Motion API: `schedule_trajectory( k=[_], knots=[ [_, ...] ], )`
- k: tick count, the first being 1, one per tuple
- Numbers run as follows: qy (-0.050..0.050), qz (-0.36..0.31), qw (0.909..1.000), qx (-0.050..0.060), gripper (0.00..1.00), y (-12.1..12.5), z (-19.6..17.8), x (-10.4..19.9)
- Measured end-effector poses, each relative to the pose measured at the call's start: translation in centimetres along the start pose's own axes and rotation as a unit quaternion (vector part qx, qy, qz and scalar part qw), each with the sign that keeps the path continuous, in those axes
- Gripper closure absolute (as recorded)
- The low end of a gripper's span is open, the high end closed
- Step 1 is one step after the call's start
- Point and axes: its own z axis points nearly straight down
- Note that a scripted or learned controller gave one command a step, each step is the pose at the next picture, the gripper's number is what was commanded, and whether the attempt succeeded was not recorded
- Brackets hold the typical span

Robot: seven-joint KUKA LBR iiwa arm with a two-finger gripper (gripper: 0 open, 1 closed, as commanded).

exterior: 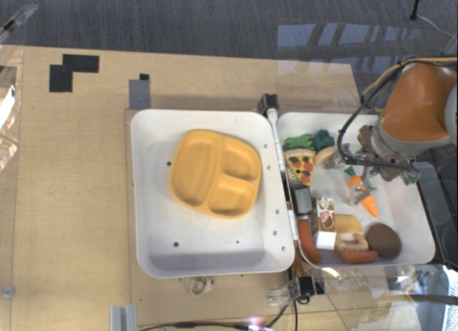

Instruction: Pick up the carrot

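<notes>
The gripper (361, 188) stands directly over the carrot (366, 201) in the right bin (418, 236). Its fingers straddle the carrot's upper end; whether they grip it cannot be told.

You have two white bins (143, 179), one yellow divided plate (215, 172), one carrot (366, 199), one pizza slice (299, 165), and two sausages (306, 240).
</notes>
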Motion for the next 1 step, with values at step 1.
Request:
schedule_trajectory(
  k=[1],
  knots=[
    [-0.006,-0.001,1.0000,0.003,1.00,-0.06,-1.48,-0.48]
  ],
)
